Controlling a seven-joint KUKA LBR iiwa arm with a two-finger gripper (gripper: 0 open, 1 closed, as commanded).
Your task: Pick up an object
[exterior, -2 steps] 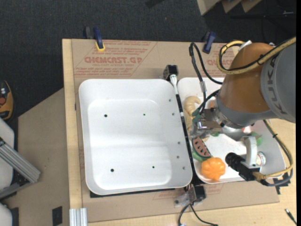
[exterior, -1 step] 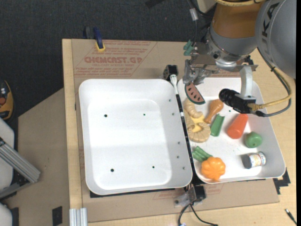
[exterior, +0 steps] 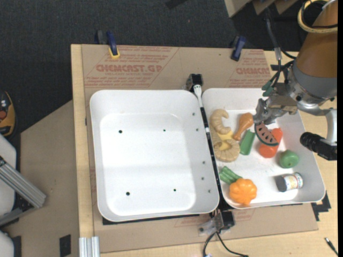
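From the camera view, 2 white bins sit side by side on a brown board (exterior: pixel 161 63) printed with red lettering. The left bin (exterior: pixel 107 106) shows a bare floor with 4 small dark dots. The right bin (exterior: pixel 316 189) holds all the objects: a pale curled piece (exterior: pixel 220 120) near its left wall, a yellow-and-tan lump (exterior: pixel 226 148) below that, an orange drumstick shape (exterior: pixel 244 124), a green stick (exterior: pixel 247 143) leaning beside it, a watermelon slice (exterior: pixel 266 135), a red-orange piece (exterior: pixel 268 149) touching the slice, a green ball (exterior: pixel 289 158), a small can (exterior: pixel 290 182) lying on its side, an orange pepper (exterior: pixel 243 191) and a green strip (exterior: pixel 231 174) just above the pepper.

The tool (exterior: pixel 266 115) hangs over the upper middle of the right bin, just above the watermelon slice and beside the drumstick shape. I cannot tell whether it is released or clenched, and nothing is plainly seen between its tips.

2 blue clamps (exterior: pixel 111 40) pin the board's far edge to the surface. A black clip (exterior: pixel 194 82) sits where the bins meet at the top, and cables trail from the bottom junction.

The arm (exterior: pixel 319 58) is cut off at the right edge and covers the right bin's upper right corner. A black part (exterior: pixel 317 143) juts over the bin's right rim. The can's label is too small to read.
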